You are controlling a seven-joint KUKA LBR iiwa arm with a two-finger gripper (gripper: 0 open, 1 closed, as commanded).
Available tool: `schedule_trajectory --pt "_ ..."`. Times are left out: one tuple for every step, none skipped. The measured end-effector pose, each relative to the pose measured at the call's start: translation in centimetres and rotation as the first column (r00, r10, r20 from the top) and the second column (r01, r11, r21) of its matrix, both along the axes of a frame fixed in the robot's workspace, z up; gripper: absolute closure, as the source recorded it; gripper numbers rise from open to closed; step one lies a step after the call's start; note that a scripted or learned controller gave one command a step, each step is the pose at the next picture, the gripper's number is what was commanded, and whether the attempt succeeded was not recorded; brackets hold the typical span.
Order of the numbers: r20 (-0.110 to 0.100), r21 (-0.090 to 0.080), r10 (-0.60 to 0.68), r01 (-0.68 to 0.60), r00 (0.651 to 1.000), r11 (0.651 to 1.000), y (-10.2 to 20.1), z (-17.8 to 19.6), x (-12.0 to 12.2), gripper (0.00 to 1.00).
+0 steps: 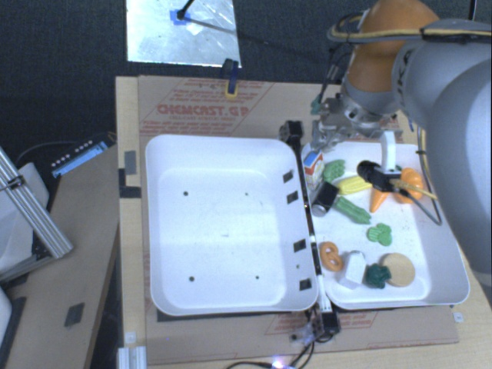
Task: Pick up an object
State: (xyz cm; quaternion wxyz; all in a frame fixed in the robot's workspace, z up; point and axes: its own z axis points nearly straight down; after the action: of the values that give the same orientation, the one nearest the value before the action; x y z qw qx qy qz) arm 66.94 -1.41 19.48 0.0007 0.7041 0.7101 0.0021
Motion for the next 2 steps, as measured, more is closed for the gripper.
schedule_trajectory --pt "-0.010 0.001 0.002 -0.001 1.000 1.000 6.5 -1.2 -8.4 1.00" --pt "-0.002 0.001 0.003 -0.003 1.000 1.000 13.7 -2.2 -6.7 1.00"
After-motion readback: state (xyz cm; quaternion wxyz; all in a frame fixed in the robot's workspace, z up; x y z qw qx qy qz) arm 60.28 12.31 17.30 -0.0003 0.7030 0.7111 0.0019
